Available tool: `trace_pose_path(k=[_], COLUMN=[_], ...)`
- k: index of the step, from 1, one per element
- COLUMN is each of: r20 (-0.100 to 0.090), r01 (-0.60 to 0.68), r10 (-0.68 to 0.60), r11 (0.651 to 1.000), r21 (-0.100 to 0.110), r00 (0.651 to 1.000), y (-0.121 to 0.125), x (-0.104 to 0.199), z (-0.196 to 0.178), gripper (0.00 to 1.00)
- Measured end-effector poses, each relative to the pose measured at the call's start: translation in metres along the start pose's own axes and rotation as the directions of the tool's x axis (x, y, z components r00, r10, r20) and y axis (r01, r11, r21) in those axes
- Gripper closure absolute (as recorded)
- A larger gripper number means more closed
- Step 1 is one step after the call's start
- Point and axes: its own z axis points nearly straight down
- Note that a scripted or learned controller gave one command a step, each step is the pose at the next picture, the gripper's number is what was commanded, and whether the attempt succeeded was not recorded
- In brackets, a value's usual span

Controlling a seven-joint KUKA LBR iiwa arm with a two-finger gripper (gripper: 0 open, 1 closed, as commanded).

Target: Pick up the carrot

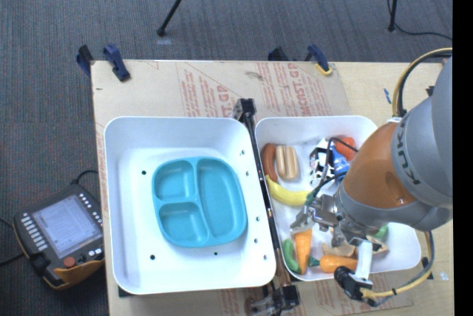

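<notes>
A: Where was the arm (403, 174) just then?

B: Down over the right bin (355, 122), its orange band right above the toys. The gripper (318, 217) hung low near the front of that bin.

A: Clenched or released?

B: Couldn't tell; the metal parts were too cluttered to read.

A: And the carrot (302, 246)?

B: It lay in the right bin's front left corner, orange, tip pointing forward, just beside a green vegetable (290, 254). The gripper sat just above it; nothing was visibly held.

A: Anything else in there?

B: A banana (288, 194), a hot dog (281, 160) behind it, and another orange piece (338, 262) at the front. The left bin (126, 159) held a blue divided plate (199, 201).
</notes>
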Motion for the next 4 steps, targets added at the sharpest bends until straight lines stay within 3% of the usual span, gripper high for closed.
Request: trace_pose_path(k=[1, 2, 3, 4], r20=[0.0, 0.002, 0.002, 0.002], r01=[-0.004, -0.438, -0.438, -0.438], r10=[0.004, 0.438, 0.438, 0.438], r11=[1.0, 0.899, 0.899, 0.899], r21=[0.006, -0.003, -0.003, -0.003], r00=[1.0, 0.899, 0.899, 0.899], y=[0.0, -0.014, -0.014, -0.014], x=[0.0, 0.037, 0.037, 0.037], z=[-0.007, -0.109, -0.109, -0.109], gripper=[1.0, 1.0, 0.0, 0.0])
